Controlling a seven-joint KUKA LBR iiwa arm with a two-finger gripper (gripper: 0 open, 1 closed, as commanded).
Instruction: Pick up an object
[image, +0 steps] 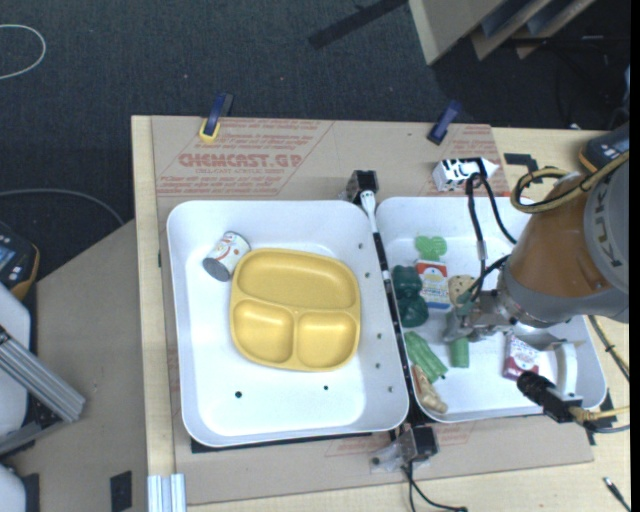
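Observation:
My gripper (464, 328) is down in the right bin (490, 405), near its middle, under the grey arm with the orange band (560, 250). A small green cylinder (458, 353) lies right at the gripper's tip; whether it is between the fingers cannot be told. Around it lie a dark green toy (408, 298), a red and white carton (434, 283), a light green piece (431, 245), a long green vegetable (424, 354) and a pink packet (520, 357).
The left bin (190, 330) holds a yellow divided plate (295, 308) and a small tipped cup (226, 254) at its far left. A black clamp (364, 187) sits between the bins at the back. Cables run past the right bin's far edge.

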